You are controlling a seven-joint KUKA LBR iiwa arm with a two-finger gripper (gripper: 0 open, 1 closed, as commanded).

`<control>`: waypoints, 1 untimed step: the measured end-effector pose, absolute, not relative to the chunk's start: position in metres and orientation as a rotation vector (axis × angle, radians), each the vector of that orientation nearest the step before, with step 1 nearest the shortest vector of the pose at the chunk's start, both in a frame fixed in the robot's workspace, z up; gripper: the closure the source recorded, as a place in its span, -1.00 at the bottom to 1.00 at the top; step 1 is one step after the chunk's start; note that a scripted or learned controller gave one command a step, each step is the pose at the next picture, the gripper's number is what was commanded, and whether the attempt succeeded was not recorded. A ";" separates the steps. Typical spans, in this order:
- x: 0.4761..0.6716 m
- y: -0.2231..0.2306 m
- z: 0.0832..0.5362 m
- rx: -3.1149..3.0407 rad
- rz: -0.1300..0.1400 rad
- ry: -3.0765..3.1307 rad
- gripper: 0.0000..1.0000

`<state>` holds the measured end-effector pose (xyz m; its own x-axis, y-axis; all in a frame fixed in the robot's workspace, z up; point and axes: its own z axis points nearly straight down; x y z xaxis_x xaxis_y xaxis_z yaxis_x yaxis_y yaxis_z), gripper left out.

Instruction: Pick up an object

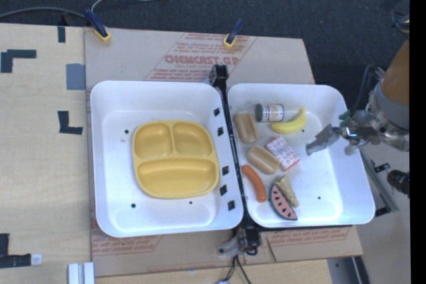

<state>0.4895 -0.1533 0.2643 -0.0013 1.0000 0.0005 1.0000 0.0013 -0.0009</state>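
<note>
End effector (322, 140) hovers over right bin (329, 199); seemingly near banana (293, 123).

One fixed overhead camera, looking down at a slant on the bench.

The camera view takes in both white bins whole: the left bin (106, 143) at centre, the right bin (333, 163) toward 3 o'clock. Dark floor lies at 12 o'clock, the arm (393, 110) enters at 3 o'clock. The camera seems to stand moderately far off, perhaps tilted toward 12 o'clock.
</note>
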 end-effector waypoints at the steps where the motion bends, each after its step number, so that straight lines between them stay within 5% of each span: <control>1: 0.545 -0.128 0.098 -2.229 -0.011 -2.232 -1.00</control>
